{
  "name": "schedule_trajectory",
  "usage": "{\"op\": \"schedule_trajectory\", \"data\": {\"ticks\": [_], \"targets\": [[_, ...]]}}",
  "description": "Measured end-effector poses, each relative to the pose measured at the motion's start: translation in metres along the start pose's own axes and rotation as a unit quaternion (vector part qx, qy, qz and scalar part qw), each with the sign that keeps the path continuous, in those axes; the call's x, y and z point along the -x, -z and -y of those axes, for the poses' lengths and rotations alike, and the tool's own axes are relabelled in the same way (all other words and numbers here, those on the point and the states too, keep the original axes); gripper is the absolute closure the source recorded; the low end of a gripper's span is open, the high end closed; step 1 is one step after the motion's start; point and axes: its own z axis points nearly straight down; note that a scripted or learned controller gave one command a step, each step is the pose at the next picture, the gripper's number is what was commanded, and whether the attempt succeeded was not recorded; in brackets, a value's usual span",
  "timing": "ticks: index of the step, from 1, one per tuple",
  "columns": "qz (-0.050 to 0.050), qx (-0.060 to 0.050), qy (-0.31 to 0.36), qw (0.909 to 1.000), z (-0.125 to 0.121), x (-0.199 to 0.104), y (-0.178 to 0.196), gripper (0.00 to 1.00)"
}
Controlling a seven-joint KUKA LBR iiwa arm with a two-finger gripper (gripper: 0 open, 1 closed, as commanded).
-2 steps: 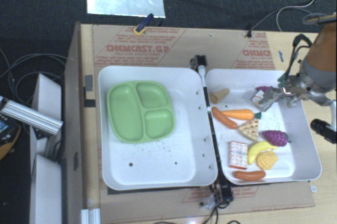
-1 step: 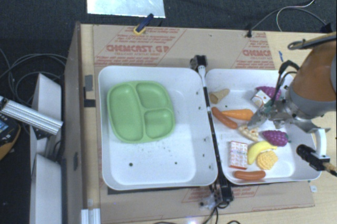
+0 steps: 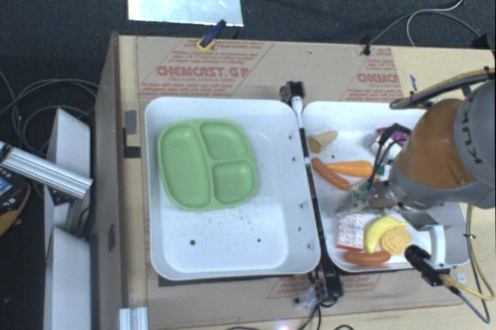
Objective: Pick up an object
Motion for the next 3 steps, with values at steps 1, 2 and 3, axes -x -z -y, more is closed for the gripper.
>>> {"op": "schedule_trajectory", "data": {"ticks": [1,2,3], "targets": [[-0.001,0.0,0.001,1.0,-0.073,0.001,-0.004,0.0],[-0.001,-0.003,0.002,1.0,-0.126,0.01,-0.008,0.0],[-0.001,-0.004,0.004,1.0,-0.126,0.01,0.002,1.0]]}}
